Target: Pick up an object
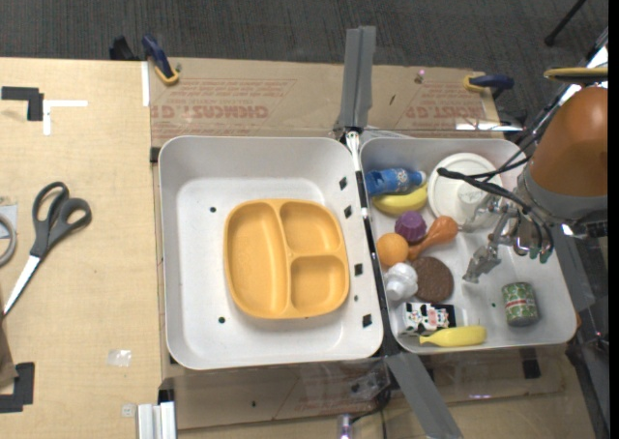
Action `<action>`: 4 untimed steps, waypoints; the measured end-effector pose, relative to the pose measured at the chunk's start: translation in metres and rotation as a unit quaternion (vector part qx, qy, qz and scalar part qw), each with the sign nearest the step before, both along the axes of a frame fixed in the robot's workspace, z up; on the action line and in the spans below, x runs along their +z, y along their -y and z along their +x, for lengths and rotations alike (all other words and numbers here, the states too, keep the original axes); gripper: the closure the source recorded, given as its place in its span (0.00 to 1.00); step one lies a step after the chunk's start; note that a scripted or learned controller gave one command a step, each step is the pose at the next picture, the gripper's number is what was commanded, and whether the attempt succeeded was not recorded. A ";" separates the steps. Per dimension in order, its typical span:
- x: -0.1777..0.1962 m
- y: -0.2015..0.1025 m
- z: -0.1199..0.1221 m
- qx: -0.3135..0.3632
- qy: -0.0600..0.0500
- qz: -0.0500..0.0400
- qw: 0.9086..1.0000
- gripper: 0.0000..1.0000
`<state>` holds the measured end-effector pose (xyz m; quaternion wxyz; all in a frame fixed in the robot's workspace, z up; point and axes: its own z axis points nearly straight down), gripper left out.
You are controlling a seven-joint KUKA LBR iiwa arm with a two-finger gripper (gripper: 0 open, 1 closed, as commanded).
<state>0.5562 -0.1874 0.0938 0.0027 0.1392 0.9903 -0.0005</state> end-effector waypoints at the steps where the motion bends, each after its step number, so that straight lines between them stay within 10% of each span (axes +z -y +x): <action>1: 0.002 -0.002 0.072 0.051 -0.047 0.006 0.998 0.00; 2: -0.002 -0.086 0.053 0.039 -0.003 0.001 0.999 0.00; 3: -0.001 -0.075 -0.050 -0.025 0.000 0.000 1.000 0.00; 4: 0.106 0.008 -0.012 -0.027 0.000 0.000 1.000 0.00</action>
